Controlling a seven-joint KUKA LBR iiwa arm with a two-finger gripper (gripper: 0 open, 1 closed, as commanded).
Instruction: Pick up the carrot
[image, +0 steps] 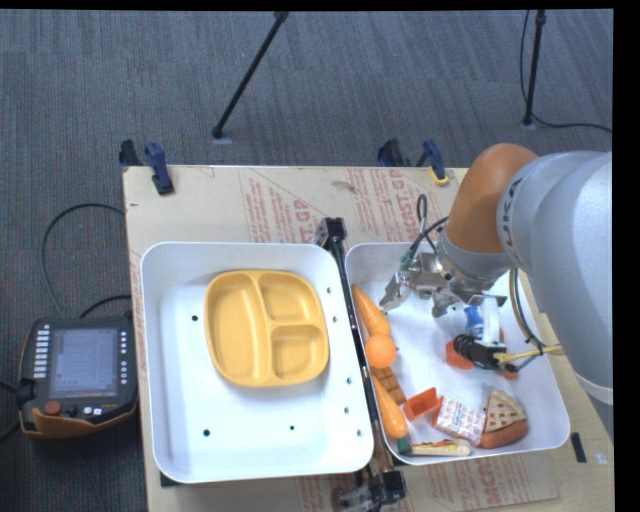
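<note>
The carrot (369, 311) is a long orange piece lying at a slant along the left wall of the right bin (553, 395). My gripper (415, 299) hangs just right of the carrot's upper end, over the bin's back part. Its two dark fingers (391, 296) stand apart, open, with nothing between them. A second, thinner orange stick (389, 407) lies lower along the same wall, and an orange ball (380, 351) sits between the two.
The right bin also holds a white and blue bottle (486, 321), a red item (462, 353), a red piece (422, 402), a patterned packet (460, 420) and a sandwich wedge (504, 419). A yellow divided plate (268, 326) lies in the left bin (170, 400).
</note>
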